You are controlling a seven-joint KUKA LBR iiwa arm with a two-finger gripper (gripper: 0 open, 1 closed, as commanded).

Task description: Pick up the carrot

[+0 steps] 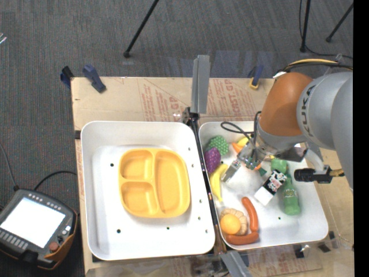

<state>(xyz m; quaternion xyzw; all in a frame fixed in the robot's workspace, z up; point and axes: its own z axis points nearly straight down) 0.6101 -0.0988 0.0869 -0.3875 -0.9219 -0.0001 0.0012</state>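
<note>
In the camera view, two shallow white bins sit side by side on a brown board. The left bin (95,154) takes the centre-left of the frame and holds a smooth yellow plastic tray (154,182) with three compartments. The right bin (311,221) takes the lower right and holds a clutter of toy food.

The arm (300,111), grey with a glossy orange band, reaches in from the right edge and bends down over the upper part of the right bin. Its gripper (232,171) hangs low, just right of a yellow banana (216,184) and below a knobbly green piece (218,143) and a purple bumpy one (211,157). The grey fingers look close together, with nothing visible between them, so the grasp is judged not yet made.

The carrot (238,148) appears to be the small orange wedge at the upper middle of the right bin, just beside the wrist and largely hidden by it; its shape cannot be made out fully. The gripper tip lies below and left of it, so lining up on it, closing and lifting all seem left to do.

Elsewhere in that bin lie a glossy green bottle (290,199), a small black-and-white carton (274,183), a red sausage (250,213) and a round orange-yellow fruit (232,223).
</note>
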